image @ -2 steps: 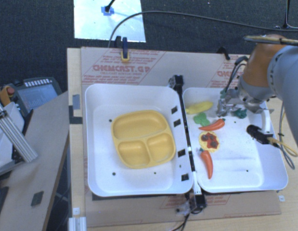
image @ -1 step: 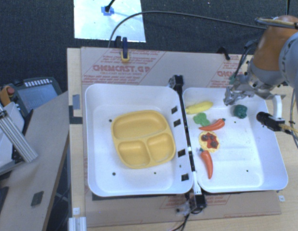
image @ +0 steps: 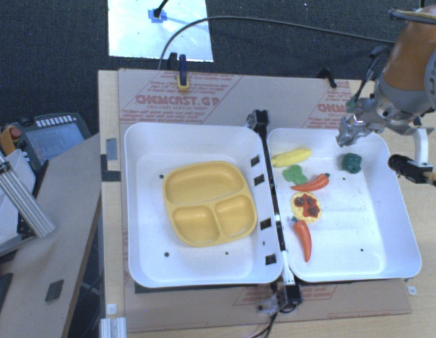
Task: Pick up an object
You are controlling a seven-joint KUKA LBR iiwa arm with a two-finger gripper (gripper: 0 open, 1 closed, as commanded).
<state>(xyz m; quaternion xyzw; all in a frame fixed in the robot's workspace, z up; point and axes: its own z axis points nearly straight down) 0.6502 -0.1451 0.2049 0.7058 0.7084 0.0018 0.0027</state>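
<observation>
Item: grey arm with orange band, end effector (image: 346, 134) poised over the far rim of the right shallow white plastic bin (image: 397, 217). Whether it is open or closed cannot be told; nothing is seen held in it.

Nearest candidate: small dark green lumpy toy vegetable (image: 352, 163), just below the end effector, apart from it and alone in the bin's far right part.

Other contents, clustered by the divider: yellow toy banana (image: 291, 157), green leafy toy piece (image: 295, 174), red toy chilli (image: 310, 183), round toy pizza slice with red toppings (image: 306, 206), orange-red toy carrot (image: 303, 239).

Left white bin (image: 144, 210): yellow three-compartment plastic tray (image: 207, 203).

Risks, as judged: the green piece is small and rounded and may roll off a closing grip; a descent near the far rim may strike the bin wall; in the cluster, neighbours touch or nearly touch, so one pick may nudge another.

Open room: the right bin's middle and near right floor lie bare, giving free approach.
</observation>
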